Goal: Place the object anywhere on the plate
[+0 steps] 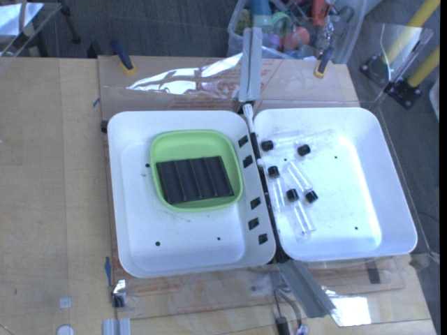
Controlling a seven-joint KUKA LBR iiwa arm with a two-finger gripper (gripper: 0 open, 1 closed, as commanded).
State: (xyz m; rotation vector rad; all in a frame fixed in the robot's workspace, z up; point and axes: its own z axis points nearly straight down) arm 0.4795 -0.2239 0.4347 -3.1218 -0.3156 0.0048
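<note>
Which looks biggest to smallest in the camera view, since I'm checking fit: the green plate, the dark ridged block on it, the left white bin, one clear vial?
1. left white bin
2. green plate
3. dark ridged block, lying within the plate's rim
4. clear vial, smallest by far
</note>
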